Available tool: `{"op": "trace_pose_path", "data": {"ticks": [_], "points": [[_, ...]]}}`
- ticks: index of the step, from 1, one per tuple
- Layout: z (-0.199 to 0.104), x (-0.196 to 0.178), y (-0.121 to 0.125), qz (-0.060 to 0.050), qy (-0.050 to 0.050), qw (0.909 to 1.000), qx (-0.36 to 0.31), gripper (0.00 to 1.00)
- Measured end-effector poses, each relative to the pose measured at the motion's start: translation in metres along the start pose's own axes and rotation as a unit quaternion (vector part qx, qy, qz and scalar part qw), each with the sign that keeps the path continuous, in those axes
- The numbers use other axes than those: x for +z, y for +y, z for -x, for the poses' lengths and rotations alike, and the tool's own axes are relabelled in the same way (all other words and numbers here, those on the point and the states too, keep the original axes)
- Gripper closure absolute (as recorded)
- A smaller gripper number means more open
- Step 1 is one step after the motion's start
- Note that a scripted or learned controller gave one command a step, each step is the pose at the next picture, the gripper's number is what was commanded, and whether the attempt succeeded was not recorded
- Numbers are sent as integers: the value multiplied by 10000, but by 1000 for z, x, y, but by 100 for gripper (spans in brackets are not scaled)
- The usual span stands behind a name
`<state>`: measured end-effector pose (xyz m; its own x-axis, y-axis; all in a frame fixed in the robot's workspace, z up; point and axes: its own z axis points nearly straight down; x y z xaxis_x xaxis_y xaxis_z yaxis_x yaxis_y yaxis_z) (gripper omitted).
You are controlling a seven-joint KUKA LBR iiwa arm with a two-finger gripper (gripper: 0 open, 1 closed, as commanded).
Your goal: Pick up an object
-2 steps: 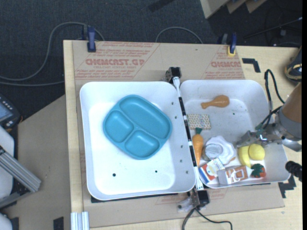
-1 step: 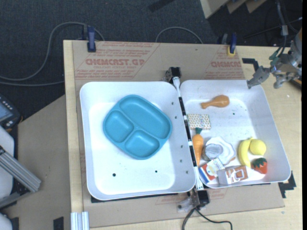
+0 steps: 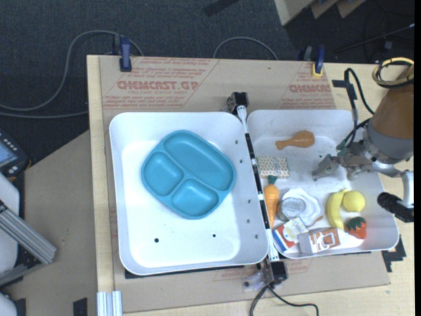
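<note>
Cardboard (image 3: 99, 176) under the bins carried red print reading "CHEMCAST GP" along its far edge, repeated partly at the right. The left bin (image 3: 131, 236) held a blue divided plate (image 3: 188, 174). The right bin (image 3: 263, 120) held a tan drumstick toy (image 3: 296, 139) near its far wall, a patterned wafer (image 3: 273, 167), a carrot (image 3: 270, 201), a clear cup (image 3: 294, 207), a small red and white carton (image 3: 317, 240) whose print was too small to read, a banana (image 3: 335, 208), a lemon (image 3: 354, 201) and a strawberry (image 3: 357, 227). The gripper (image 3: 327, 168) sat low over the bin floor between drumstick and banana, touching neither; whether its jaws were spread or closed could not be told.
</note>
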<state>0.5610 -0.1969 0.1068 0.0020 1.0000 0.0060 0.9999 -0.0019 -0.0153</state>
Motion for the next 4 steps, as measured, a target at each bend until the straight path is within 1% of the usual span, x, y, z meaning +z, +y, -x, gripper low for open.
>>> {"op": "trace_pose_path", "data": {"ticks": [1, 2, 3, 4], "points": [[-20, 25, -85, 45, -12, 10000, 16, 0], [-23, 10, 21, 128, -45, 9999, -40, 0], [-13, 23, -36, 61, -20, 10000, 12, 0], [-14, 12, -33, 88, -37, 10000, -6, 100]]}}
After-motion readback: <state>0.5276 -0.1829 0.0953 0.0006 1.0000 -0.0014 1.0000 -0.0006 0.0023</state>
